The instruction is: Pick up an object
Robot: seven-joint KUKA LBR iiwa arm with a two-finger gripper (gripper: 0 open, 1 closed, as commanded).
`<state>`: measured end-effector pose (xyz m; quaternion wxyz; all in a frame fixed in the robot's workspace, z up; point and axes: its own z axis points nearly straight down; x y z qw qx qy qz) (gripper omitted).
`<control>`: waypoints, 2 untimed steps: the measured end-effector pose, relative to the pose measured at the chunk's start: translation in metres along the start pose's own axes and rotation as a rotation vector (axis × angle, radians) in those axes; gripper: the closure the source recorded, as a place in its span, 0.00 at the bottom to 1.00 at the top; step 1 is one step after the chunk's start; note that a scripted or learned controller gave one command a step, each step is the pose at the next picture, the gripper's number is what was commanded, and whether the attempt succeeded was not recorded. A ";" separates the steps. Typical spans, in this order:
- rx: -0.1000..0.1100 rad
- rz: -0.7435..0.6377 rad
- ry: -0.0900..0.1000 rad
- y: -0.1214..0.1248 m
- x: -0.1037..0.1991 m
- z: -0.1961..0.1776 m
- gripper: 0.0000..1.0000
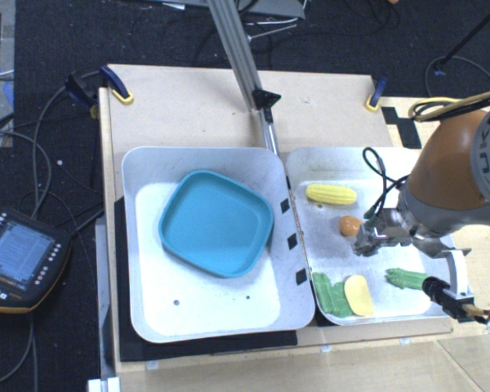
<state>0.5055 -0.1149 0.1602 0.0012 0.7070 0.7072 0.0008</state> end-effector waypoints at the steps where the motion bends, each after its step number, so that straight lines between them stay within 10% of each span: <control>1: 0.000 0.001 0.000 -0.006 -0.005 -0.046 1.00; 2: 0.003 0.000 0.001 -0.006 -0.005 -0.046 1.00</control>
